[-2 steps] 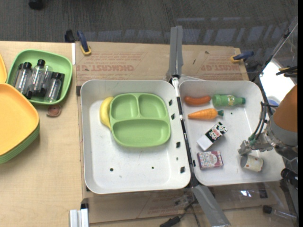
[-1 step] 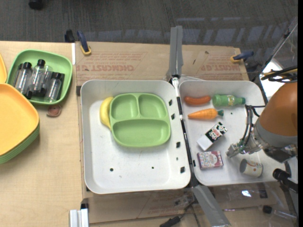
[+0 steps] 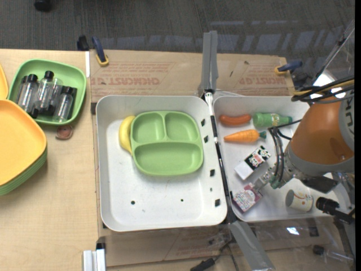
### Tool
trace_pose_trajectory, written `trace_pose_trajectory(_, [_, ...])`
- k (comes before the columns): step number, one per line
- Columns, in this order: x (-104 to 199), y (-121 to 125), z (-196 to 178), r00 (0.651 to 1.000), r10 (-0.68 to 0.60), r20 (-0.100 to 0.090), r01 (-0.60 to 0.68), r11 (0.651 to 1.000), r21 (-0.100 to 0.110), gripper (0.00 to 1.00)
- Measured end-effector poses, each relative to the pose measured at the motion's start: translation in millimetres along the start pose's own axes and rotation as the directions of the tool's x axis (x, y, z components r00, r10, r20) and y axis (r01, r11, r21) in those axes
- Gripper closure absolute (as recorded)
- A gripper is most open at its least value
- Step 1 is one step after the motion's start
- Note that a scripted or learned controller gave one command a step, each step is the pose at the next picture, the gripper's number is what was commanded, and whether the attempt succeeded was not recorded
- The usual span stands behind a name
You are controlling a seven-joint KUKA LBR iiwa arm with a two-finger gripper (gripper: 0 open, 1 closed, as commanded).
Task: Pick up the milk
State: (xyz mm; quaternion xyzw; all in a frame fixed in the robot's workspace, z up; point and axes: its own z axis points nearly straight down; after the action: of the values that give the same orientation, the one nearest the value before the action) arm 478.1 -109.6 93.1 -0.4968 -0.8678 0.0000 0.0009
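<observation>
The wooden bench (image 3: 56, 208) is carrying a sheet of printed cardboard (image 3: 152, 78), and the two white bins are sitting on it side by side. The left bin (image 3: 163, 208) is holding a green divided plate (image 3: 166, 143), which is lying partly over a yellow object (image 3: 124, 134) at its left edge. The right bin (image 3: 234, 154) is holding several smaller things. The grey arm (image 3: 324, 134), with its orange band, is reaching into this bin from the right and is covering much of the bin's right half.

A stack of yellow plates (image 3: 20, 145) is resting at the bench's far left. Above it, a green square dish (image 3: 56, 65) is holding a few dark-capped vials (image 3: 45, 97).

Inside the right bin, a green bottle (image 3: 271, 119) is lying on its side near the far wall. A red sausage (image 3: 234, 119) is lying just to the bottle's left, and a carrot (image 3: 243, 136) is lying just below both. The milk (image 3: 256, 160), a small white carton with a black-and-white print, is lying tilted near the middle of the bin, below the carrot. The gripper (image 3: 266, 179) is hanging low just beside the milk's lower right corner. It is too blurred to tell how far it is open, and nothing is visibly held in it. A white cup (image 3: 299, 199) is lying to the right of the gripper, and a pink packet (image 3: 246, 199) is lying near the front wall, below the milk
</observation>
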Motion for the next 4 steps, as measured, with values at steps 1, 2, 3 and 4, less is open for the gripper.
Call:
trace_pose_trajectory(1, [-37, 48, 2, 0.996, -0.091, 0.002, 0.091, 0.996, -0.001, 1.0])
trace_pose_trajectory(2, [-52, 89, 1, 0.972, -0.236, 0.003, 0.236, 0.972, 0.0, 1.0])
trace_pose_trajectory(3, [-64, 163, -100, 0.947, -0.321, 0.005, 0.321, 0.947, -0.001, 1.0])
trace_pose_trajectory(4, [-70, 121, -41, 0.809, -0.588, 0.001, 0.588, 0.809, 0.001, 1.0])
